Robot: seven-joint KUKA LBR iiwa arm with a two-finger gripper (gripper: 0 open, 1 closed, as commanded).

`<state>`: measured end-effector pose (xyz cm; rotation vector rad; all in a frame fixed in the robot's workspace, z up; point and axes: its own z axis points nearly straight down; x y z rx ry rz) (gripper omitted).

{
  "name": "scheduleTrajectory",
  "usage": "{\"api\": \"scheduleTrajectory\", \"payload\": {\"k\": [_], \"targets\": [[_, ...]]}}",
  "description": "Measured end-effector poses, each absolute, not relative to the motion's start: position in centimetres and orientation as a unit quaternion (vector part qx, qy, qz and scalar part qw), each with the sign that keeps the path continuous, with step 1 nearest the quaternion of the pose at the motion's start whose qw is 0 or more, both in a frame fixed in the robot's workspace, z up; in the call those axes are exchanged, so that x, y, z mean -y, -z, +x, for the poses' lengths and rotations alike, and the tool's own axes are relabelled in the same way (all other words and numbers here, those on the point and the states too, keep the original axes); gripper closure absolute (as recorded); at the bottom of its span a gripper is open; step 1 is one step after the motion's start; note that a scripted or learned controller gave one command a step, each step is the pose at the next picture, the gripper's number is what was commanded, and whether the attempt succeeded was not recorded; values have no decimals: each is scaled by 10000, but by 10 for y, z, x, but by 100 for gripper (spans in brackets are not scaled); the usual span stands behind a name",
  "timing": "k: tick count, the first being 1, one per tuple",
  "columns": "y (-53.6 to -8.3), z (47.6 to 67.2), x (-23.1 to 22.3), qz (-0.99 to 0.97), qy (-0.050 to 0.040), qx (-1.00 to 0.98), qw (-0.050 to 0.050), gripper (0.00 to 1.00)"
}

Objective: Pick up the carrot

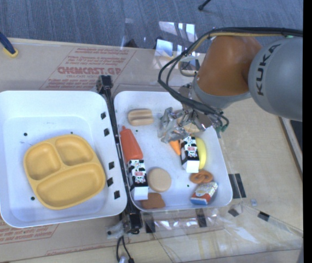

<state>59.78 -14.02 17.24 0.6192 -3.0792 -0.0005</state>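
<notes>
The arm (276, 78) reads "KUKA"; the cardboard sheet (63, 64) under the bins reads "CHEMCAST GP" in red.

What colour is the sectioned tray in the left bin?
Yellow: the three-compartment plastic tray in the left white bin, camera view.

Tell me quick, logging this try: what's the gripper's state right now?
Gripper: low in the right bin, just above the small carrot; open or shut cannot be told.

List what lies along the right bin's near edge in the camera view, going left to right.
Cow-print milk carton → brown cookie → round tan bun → red and white carton.
</notes>
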Motion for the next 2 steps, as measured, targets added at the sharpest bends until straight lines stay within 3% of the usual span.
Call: {"api": "scheduleTrajectory", "payload": {"k": [1,2], "targets": [[-90,585,213,2312,-2,9729,8,100],[-92,571,141,1475,15,9891,-1,100]]}}
